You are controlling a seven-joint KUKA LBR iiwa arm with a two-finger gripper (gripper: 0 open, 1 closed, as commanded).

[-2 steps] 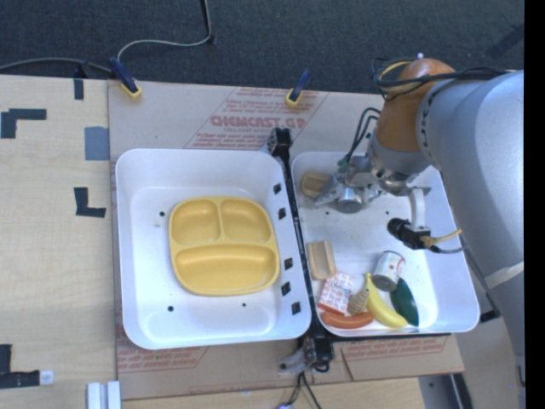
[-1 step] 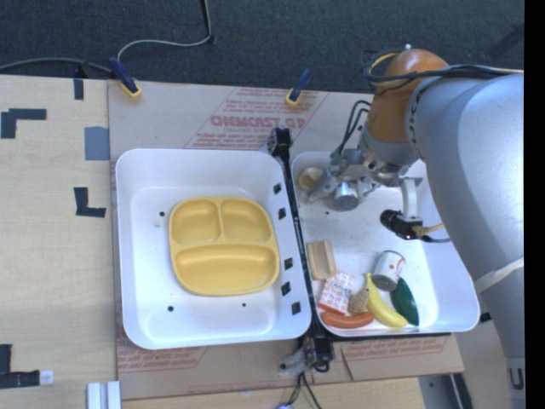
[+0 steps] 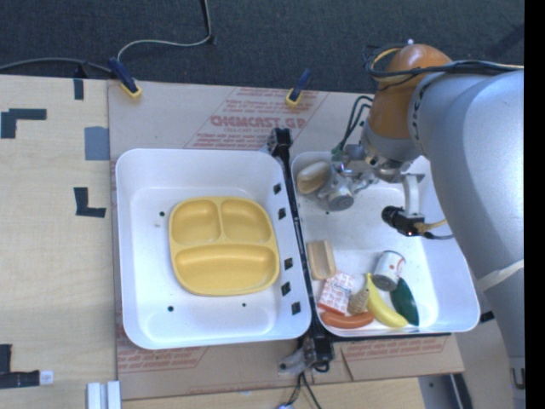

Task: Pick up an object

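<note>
The two-finger gripper (image 3: 339,190) at the end of the grey arm with the orange band (image 3: 400,100) is seen low over the far left corner of the right-hand shallow white bin (image 3: 443,267). Whether it is parted or closed cannot be told, since the metal end is small and blurred from this angle. Just beside it, toward the bin's corner, a pale tan rounded object (image 3: 312,175) is seen lying against the wall; contact between the two cannot be judged.

The other objects are gathered at the near end of the same bin, well apart from the gripper. A flat beige rectangular block (image 3: 320,258) is laid near the dividing wall. Nearer still, a small white and red packet (image 3: 337,292) is seen, with an orange-red elongated piece (image 3: 345,319) along the bin's near edge. A yellow banana-shaped item (image 3: 385,307) is lying beside a dark green oval item (image 3: 405,302), and a small white and red can (image 3: 389,270) is placed just above them.

In the left-hand shallow white bin (image 3: 140,254), a yellow plastic divided plate with three compartments (image 3: 225,245) is set near the middle. Both bins are borne on a sheet of brown cardboard (image 3: 230,126).
</note>
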